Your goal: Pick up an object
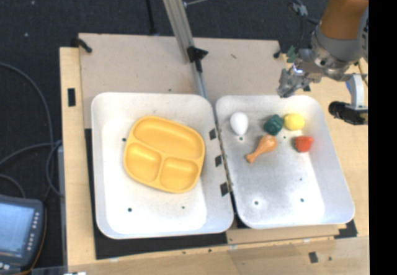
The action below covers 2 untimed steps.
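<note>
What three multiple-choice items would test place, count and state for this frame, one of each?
1. Where does the yellow divided plate lie?
A. In the left bin
B. In the right bin
C. On the bench outside the bins

2. How many small things lie in the right bin?
A. Three
B. Five
C. Seven

3. Where is the hand?
A. Down among the things in the bin
B. Above the right bin's far edge, apart from the things
C. Over the plate

Key:
1 A, the plate sits alone in the left bin.
2 B, there are a white egg, a green piece, a yellow piece, a red piece and an orange drumstick.
3 B, the hand is at the bin's far rim, with nothing seen between its tips.
</note>
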### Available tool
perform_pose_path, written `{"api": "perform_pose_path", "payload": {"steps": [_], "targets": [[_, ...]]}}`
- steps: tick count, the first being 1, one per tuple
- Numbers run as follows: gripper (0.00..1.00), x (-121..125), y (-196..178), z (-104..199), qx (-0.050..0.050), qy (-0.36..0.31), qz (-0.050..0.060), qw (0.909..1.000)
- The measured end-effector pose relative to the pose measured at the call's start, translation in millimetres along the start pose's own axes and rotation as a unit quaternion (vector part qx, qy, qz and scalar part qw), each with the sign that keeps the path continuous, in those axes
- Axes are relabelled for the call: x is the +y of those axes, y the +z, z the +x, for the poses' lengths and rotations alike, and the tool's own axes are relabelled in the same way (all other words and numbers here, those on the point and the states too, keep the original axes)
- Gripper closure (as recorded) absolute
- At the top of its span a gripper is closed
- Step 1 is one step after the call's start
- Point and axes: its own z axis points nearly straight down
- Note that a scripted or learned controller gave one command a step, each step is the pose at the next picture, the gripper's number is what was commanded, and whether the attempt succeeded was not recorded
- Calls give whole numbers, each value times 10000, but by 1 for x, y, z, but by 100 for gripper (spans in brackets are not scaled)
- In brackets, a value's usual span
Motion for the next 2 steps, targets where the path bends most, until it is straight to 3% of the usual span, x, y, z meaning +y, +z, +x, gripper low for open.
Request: {"api": "perform_pose_path", "payload": {"steps": [2], "targets": [[100,2,10,110,12,-16,29,10000]]}}
